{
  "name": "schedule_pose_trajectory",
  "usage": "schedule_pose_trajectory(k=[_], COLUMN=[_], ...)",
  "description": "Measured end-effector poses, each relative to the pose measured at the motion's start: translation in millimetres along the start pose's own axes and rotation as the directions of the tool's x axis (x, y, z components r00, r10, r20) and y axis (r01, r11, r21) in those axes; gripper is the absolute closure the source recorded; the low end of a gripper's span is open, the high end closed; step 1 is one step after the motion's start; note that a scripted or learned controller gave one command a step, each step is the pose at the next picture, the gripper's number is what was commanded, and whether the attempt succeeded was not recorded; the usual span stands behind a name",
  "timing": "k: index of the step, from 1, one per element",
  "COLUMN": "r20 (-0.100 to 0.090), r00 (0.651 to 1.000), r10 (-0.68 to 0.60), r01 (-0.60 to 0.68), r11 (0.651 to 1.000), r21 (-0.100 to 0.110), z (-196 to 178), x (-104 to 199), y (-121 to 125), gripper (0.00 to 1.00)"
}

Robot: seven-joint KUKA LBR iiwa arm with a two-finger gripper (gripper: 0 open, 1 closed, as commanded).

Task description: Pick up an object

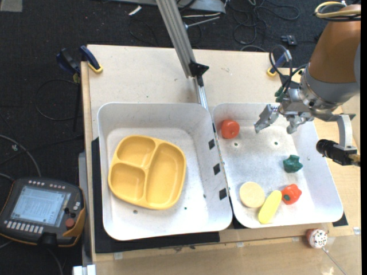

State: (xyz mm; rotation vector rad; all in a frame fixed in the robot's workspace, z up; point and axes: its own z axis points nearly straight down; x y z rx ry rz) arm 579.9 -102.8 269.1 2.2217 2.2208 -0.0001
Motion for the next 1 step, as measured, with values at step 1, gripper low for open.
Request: schedule_pose_trajectory(k=[1], r20=[0.005], r00=[1.000], r10=[0.004], r01=[-0.004], r11=[1.000], r21=[-0.009], z=[-157.7], x=[-69.7], y=[-55.7], gripper=[0.00])
